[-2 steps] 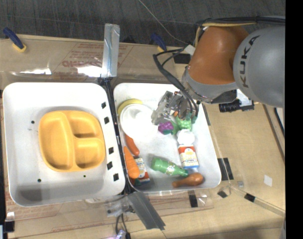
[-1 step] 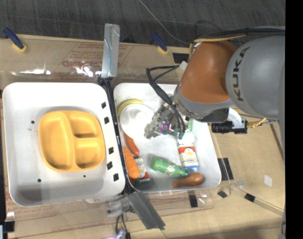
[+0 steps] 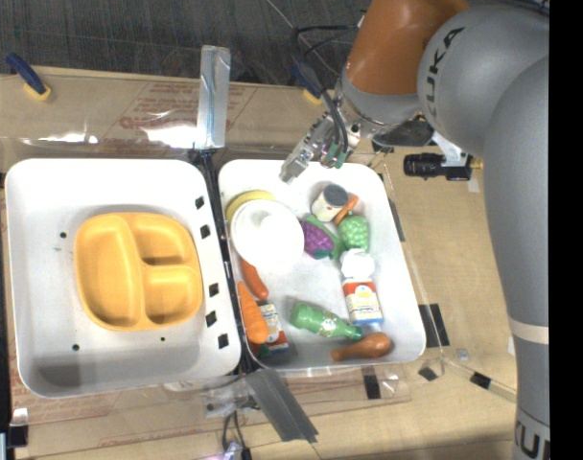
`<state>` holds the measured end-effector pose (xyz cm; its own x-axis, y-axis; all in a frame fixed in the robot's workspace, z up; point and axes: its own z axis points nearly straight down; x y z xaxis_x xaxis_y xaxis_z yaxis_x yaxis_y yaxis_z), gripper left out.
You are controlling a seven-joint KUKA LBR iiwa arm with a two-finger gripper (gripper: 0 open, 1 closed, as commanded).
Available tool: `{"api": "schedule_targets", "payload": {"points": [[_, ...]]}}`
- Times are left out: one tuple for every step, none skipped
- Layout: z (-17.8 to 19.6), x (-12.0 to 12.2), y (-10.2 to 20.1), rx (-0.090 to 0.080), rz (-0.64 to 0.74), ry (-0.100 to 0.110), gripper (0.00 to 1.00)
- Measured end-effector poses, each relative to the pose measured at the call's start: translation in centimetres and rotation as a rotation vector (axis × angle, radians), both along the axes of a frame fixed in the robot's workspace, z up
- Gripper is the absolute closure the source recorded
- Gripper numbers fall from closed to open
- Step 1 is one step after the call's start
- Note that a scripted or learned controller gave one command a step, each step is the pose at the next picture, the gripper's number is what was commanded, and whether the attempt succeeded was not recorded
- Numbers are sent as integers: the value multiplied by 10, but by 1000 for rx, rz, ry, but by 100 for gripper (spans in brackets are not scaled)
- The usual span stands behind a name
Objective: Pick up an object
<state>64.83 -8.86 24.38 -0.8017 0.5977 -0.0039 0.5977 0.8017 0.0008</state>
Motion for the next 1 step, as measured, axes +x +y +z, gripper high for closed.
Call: {"api": "schedule_targets", "payload": {"points": [[-53, -25, 36, 2, -108, 7, 100]]}}
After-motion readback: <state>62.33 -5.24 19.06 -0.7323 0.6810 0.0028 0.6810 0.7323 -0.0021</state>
